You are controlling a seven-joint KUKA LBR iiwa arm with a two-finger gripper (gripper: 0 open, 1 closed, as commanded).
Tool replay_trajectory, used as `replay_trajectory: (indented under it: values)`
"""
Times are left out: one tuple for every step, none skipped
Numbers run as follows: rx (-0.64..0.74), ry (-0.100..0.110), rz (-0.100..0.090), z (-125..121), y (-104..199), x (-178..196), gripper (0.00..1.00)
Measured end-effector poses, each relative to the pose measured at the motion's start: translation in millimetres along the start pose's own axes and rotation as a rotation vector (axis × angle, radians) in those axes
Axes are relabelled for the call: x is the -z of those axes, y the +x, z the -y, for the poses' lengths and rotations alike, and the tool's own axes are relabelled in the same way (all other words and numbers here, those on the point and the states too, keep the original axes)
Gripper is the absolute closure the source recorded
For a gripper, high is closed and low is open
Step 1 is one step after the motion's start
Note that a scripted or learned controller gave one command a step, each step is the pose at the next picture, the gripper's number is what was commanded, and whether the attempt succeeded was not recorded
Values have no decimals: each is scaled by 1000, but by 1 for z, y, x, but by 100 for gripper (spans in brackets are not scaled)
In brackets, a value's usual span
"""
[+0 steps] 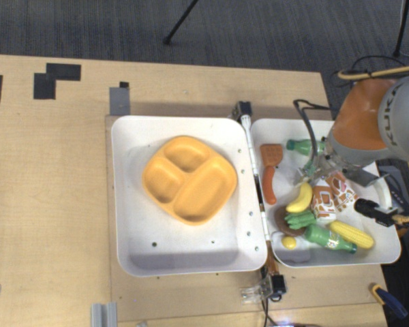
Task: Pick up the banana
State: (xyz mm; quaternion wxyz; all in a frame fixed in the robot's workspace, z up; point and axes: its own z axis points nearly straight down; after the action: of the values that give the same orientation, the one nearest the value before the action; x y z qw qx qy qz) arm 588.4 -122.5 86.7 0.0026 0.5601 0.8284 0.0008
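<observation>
Banana [300, 197] in right bin [388, 252], gripper [318, 171] just above.

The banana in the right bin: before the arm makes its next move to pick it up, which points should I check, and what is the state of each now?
1. Banana lies in the right bin, in view: ok.
2. Top of the banana is uncovered: ok.
3. Room around it: not ok. The patterned packet touches its right side, and green toy pieces sit just below it.
4. Gripper is above the right bin, close to the banana's upper end: ok.
5. Gripper open or shut: cannot tell.
6. Banana between the gripper's parts: cannot tell; it looks to be lying in the bin.
</observation>
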Motion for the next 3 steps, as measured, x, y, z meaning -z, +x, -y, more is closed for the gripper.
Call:
replay_trajectory:
  values:
    - [-47, -4, 0, -8, 33, 1, 100]
    - [-285, -1, -2, -22, 92, 167, 100]
    - [-283, 5, -4, 5, 159, 98, 100]
